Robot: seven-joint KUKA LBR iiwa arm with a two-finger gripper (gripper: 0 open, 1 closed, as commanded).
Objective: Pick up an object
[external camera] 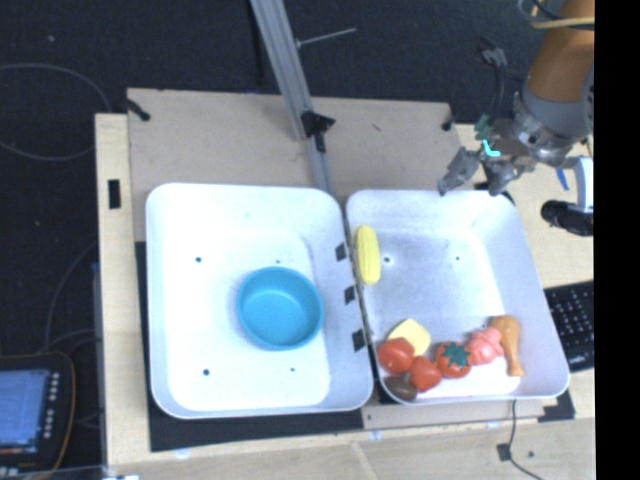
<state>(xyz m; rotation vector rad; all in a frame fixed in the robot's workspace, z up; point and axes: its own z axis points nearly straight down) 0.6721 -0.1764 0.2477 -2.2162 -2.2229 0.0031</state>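
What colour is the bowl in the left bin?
The bowl is light blue, seen plainly in the camera view, sitting alone in the left bin.

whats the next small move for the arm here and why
Probably swing the gripper in over the right bin toward the yellow corn. The gripper hangs at the bin's far rim holding nothing, and the corn lies alone, apart from the crowded pile.

Both white bins, the left bin (pixel 180 268) and the right bin (pixel 450 238), look like smooth, slightly glossy plastic. The blue bowl (pixel 280 308) is smooth, matt plastic. The toy corn cob (pixel 367 255) and tomatoes (pixel 410 363) look glossy plastic. The bench (pixel 380 148) resembles matt pale wood.
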